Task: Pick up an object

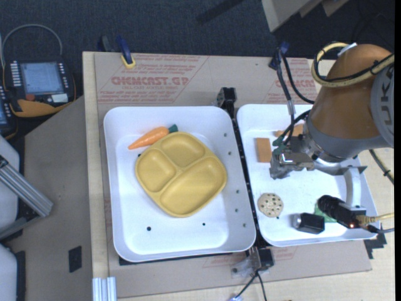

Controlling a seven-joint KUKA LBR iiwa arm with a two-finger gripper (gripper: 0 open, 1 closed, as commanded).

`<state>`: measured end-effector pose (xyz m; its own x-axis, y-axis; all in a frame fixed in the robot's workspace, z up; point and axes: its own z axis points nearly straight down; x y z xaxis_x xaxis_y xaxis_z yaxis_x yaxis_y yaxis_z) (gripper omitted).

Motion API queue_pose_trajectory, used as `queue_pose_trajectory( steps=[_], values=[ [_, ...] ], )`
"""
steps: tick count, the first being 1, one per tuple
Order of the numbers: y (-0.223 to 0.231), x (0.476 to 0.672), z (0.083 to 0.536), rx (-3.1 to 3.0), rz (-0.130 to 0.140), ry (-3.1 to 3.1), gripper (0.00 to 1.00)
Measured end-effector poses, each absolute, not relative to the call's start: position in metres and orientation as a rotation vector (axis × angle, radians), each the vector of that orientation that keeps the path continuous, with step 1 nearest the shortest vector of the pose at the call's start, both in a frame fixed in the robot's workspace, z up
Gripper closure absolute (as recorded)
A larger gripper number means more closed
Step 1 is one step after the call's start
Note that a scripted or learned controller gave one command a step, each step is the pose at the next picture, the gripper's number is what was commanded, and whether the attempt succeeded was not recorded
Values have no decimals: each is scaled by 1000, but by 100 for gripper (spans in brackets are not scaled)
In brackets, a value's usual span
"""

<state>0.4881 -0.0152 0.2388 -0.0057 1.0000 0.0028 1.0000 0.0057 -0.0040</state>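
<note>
right bin (276, 121), hand (280, 167) lowered inside

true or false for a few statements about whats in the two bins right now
1. The carrot lies in the left bin. True.
2. The yellow divided plate sits in the right bin. False: it is in the left bin, beside the carrot.
3. The cookie is in the right bin. True.
4. The gripper hangs over the left bin. False: it is over the right bin, above the cookie in the picture.
5. The carrot lies on the plate's far right. False: it lies at the plate's upper left edge.
</note>
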Motion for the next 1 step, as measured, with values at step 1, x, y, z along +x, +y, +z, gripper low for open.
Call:
queue_pose_trajectory(
  steps=[1],
  values=[
    [45,493,241,-2213,-3,-2229,100]
  ],
)
